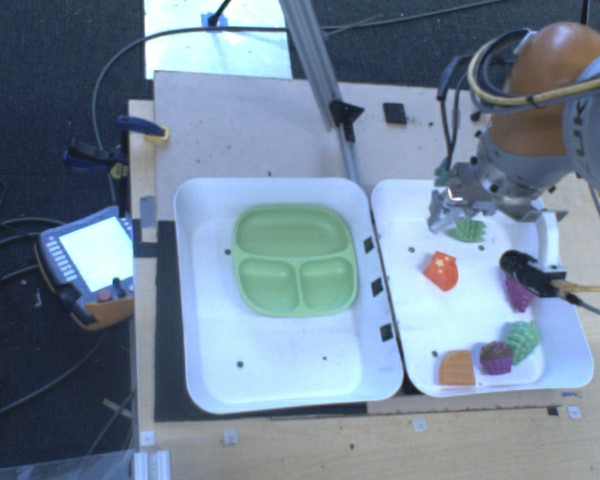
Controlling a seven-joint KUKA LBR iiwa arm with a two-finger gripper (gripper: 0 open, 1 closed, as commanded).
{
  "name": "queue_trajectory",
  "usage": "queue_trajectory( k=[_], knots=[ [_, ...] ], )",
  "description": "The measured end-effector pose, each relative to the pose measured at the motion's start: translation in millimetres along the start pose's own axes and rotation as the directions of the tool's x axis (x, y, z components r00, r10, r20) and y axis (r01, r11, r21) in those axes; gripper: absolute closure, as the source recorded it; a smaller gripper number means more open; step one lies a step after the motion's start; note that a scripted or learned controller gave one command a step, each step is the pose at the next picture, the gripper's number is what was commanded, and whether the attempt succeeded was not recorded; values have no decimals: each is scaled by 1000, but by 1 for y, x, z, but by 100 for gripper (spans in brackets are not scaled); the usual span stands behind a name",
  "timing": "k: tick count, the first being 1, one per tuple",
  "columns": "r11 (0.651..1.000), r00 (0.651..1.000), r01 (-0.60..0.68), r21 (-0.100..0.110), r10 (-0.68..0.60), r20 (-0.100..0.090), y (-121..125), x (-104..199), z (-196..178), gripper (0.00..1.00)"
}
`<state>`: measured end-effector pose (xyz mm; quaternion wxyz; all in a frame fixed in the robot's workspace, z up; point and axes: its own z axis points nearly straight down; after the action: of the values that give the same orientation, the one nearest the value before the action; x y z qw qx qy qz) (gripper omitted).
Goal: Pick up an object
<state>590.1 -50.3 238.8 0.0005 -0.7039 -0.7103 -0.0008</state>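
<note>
My gripper [450,211] hangs low over the far part of the right bin [410,298]. A small green leafy toy [470,231] lies just to its right, touching or nearly touching it. A red-orange block [441,270] sits nearer the bin's middle. Along the right side lies a purple piece [520,294]. At the near right corner are a green bumpy toy [524,340], a maroon piece [496,358] and an orange block [457,368].
The left bin [210,368] holds a green divided plate [295,260]. A black and white fitting with a cable [536,266] reaches over the right bin's right side. A metal pole [320,58] slants across the back of the bench.
</note>
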Motion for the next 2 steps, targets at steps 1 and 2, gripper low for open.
queue_trajectory(
  k=[1,2],
  knots=[
    [1000,1000,1,0,-1,0,-13,55,-2,100],
    [1000,1000,1,3,-1,0,-41,105,12,100]
  ],
)
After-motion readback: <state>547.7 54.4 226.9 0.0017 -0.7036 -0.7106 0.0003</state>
